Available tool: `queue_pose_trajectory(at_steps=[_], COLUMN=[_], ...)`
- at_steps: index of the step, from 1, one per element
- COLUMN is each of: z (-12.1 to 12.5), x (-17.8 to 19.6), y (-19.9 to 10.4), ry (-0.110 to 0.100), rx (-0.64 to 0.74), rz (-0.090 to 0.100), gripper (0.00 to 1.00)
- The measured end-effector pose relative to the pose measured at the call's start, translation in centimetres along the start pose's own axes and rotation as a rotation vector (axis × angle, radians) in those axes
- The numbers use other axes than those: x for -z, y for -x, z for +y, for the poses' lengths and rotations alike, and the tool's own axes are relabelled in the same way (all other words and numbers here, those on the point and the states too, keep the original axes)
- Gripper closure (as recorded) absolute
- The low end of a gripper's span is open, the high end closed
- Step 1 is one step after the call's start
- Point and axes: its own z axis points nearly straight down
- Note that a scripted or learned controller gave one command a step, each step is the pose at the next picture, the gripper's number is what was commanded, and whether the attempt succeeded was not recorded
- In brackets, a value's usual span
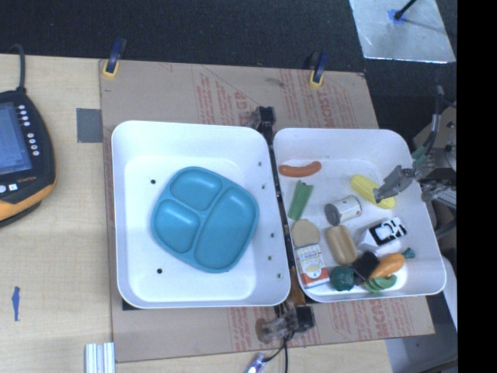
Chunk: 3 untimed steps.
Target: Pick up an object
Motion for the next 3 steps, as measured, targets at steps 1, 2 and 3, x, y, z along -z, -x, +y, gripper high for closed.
queue_pose_trajectory(at_steps=[1,2,3], z=[5.4,8.2,6.9], x=[-12.4,-17.3,-19.6], y=[-5.0,-3.4,-2.5], ry=[-0.003,0.010,0.003], rx=[0.001,0.002,0.000], rz=[0.000,-0.003,-0.002], gripper=[0.00,0.00,0.00])
